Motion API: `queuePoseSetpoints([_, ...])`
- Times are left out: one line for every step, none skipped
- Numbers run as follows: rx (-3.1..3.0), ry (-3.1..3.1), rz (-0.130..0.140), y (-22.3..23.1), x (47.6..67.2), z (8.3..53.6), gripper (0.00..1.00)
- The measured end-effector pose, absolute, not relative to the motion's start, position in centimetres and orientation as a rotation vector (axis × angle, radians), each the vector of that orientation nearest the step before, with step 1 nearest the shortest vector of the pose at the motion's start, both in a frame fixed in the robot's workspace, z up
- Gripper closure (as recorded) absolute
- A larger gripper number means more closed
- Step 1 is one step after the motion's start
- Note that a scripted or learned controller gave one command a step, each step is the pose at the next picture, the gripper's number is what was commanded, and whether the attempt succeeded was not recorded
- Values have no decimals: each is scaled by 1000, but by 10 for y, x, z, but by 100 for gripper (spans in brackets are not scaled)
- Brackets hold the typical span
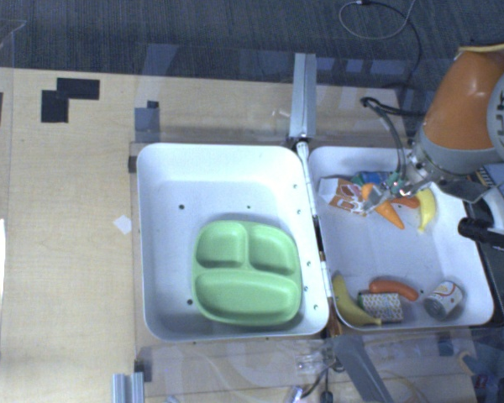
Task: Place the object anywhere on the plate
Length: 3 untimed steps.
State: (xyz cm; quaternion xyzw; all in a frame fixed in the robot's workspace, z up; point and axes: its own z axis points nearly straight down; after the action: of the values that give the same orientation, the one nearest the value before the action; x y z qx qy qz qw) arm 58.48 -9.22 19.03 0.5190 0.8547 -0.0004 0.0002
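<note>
A green divided plate (247,270) lies in the left white bin (164,225), toward its front. In the right bin (462,259) my gripper (402,184) is down at the back, among a cluster of small items. Those items are an orange carrot (390,213), a yellow banana (425,210), a printed snack packet (347,196) and a small blue piece (370,177). The gripper's tip sits right over the carrot's upper end and partly hides the objects under it. The grey and orange arm (466,99) reaches in from the right.
Along the right bin's front edge lie a second banana (349,303), a red sausage (394,288), a grey textured block (381,307) and a small can (444,297). A metal divider post (301,99) stands between the bins at the back.
</note>
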Motion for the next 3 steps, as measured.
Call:
queuePoseSetpoints([1714, 2634, -2, -8, 566, 181, 100])
queuePoseSetpoints([1714, 2634, -2, -8, 566, 181, 0])
queuePoseSetpoints([1742, 2608, 8, 58, 548, 246, 0])
